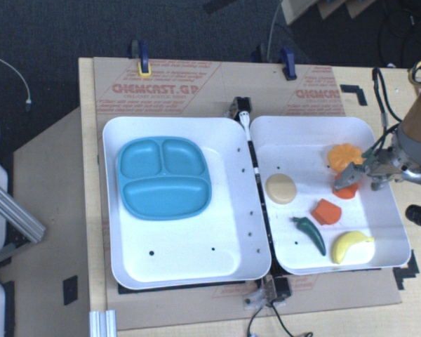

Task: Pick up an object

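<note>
Two white bins [189, 276] are sitting side by side on a bench. The left one is holding a blue divided plate [165, 177]. The right one is holding a tan disc [281, 188], yellow banana [351, 246], green pepper [310, 233], red block [327, 212] and orange lump [344, 156]. The arm's gripper [349, 181] is hovering just beside the lump (whether its claw is apart or together, I cannot tell). It should probably be centring over one item before closing.
</note>
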Controlling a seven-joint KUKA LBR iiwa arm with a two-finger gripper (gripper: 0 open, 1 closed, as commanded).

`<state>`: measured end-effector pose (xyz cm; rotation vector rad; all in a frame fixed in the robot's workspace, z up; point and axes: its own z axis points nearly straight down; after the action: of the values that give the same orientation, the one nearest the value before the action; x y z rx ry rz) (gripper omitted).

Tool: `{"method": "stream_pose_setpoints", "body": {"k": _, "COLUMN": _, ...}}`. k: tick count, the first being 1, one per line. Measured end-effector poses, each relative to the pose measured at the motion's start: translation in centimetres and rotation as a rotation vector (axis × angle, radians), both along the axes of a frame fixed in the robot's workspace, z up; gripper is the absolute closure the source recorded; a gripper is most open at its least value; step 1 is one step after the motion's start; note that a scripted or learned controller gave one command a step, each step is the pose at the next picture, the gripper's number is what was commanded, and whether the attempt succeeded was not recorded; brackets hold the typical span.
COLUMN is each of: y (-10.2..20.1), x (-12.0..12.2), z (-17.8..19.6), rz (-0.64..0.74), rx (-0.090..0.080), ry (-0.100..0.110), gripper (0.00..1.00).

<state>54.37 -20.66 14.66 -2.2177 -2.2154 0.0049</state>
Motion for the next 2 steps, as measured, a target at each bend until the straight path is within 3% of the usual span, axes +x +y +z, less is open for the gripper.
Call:
{"method": "stream_pose_setpoints", "body": {"k": 1, "y": -0.2, "x": -0.2, "z": -4.3, "rz": 0.001, "rx": -0.001, "ry": -0.002, "gripper": 0.0}}
{"method": "stream_pose_setpoints", "body": {"k": 2, "y": -0.2, "x": 0.0, "z": -3.0, "rz": 0.001, "rx": -0.004, "ry": -0.009, "gripper": 1.0}}
